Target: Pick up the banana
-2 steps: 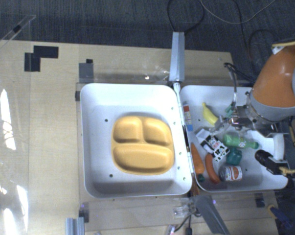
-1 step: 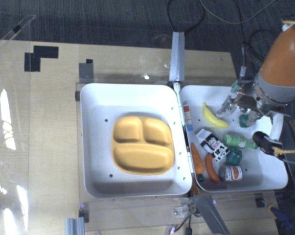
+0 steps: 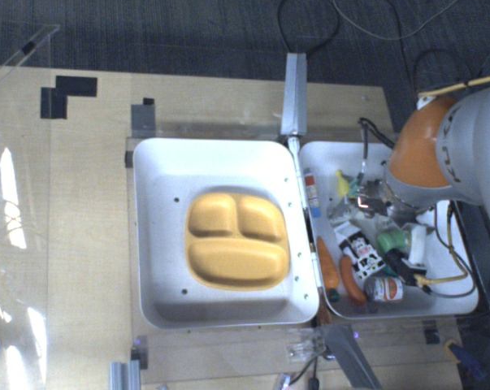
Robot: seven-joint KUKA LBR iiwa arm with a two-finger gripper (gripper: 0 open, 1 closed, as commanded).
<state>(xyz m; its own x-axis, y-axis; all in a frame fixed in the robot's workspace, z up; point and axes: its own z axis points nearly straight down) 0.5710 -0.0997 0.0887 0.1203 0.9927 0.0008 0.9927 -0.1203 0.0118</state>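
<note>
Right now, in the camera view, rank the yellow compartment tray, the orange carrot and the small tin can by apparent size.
1. Yellow three-compartment plastic tray, clearly largest.
2. Orange carrot.
3. Small tin can; it looks close to the carrot, so those two are unsure.

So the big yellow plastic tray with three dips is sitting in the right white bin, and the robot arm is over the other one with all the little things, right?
Not quite. The camera view shows the yellow plastic three-compartment tray lying in the left white bin, not the right one. The rest holds: the grey and orange robot arm is over the right white bin, which holds the small items.
</note>
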